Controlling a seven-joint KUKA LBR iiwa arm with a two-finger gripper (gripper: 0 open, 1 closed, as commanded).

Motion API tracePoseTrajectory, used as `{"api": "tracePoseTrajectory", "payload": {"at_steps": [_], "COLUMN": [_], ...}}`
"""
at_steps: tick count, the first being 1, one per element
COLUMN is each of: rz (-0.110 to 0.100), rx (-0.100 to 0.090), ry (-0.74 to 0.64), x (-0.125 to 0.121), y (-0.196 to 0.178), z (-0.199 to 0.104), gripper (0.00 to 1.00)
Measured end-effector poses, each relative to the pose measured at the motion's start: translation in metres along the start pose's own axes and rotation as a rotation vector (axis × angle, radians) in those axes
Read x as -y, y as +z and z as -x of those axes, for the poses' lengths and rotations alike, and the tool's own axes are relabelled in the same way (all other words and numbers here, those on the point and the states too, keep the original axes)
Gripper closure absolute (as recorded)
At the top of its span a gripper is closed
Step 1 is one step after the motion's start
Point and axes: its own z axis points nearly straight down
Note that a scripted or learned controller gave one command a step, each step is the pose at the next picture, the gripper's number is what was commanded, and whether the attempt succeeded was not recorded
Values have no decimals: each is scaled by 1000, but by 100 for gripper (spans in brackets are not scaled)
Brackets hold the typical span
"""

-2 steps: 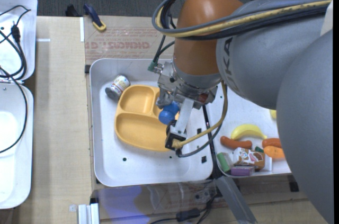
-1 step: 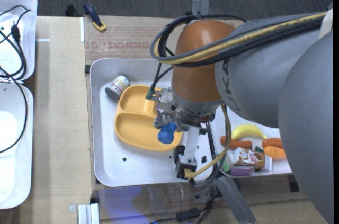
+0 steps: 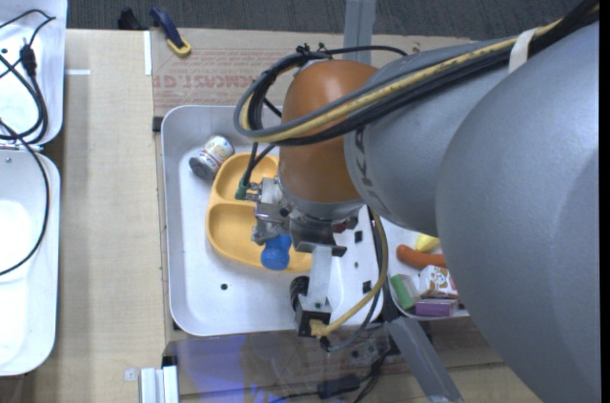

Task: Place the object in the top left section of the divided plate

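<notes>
A yellow divided plate lies in the left white bin, with much of it covered by the arm. A small silver can lies on its side against the plate's far left rim. A blue rounded object sits at the plate's near edge, directly under my gripper. The gripper hangs over the plate's middle, and its tips are hidden behind the wrist housing and the blue object. Whether the blue object is gripped or merely resting on the plate cannot be made out.
The right bin holds an orange carrot-like piece, a small printed packet, a green item and a purple item. A blue-and-yellow clamp lies on the bench at the back. White trays with black cables stand at the far left.
</notes>
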Motion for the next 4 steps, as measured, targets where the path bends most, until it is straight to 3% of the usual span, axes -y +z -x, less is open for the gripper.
{"api": "tracePoseTrajectory", "payload": {"at_steps": [1, 2, 3, 4], "rz": [1, -2, -2, -5], "rx": [0, 3, 3, 6], "ry": [0, 6, 6, 11], "x": [0, -1, -1, -2], "y": [0, -8, -8, -16], "z": [0, 2, 2, 4], "gripper": [0, 100, 0, 100]}}
